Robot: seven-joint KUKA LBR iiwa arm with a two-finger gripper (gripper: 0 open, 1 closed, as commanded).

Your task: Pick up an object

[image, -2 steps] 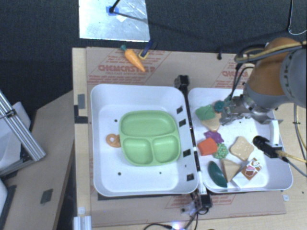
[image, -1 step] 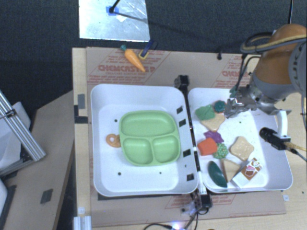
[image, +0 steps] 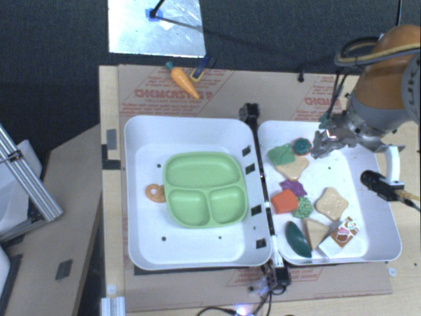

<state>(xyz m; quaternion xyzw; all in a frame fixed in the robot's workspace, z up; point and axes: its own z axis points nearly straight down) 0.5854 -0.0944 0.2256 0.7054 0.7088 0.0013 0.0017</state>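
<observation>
Right-hand white bin (image: 388,239) crowded; gripper (image: 320,143), finger state unclear, over teal piece (image: 302,145): likely light, rigid, slippery; best pinched across middle.

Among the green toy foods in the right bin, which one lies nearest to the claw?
The small teal round piece, just left of the claw. The leafy green piece lies further left, the green one by the orange block and the dark green one lower down.

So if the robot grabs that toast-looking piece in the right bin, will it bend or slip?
The toast slice looks like a moulded toy, so it is probably stiff rather than floppy. It lies flat on the right bin, so it is unlikely to roll. Its thin, low shape may make it hard for the gripper to pinch, and it could slide instead.
</observation>
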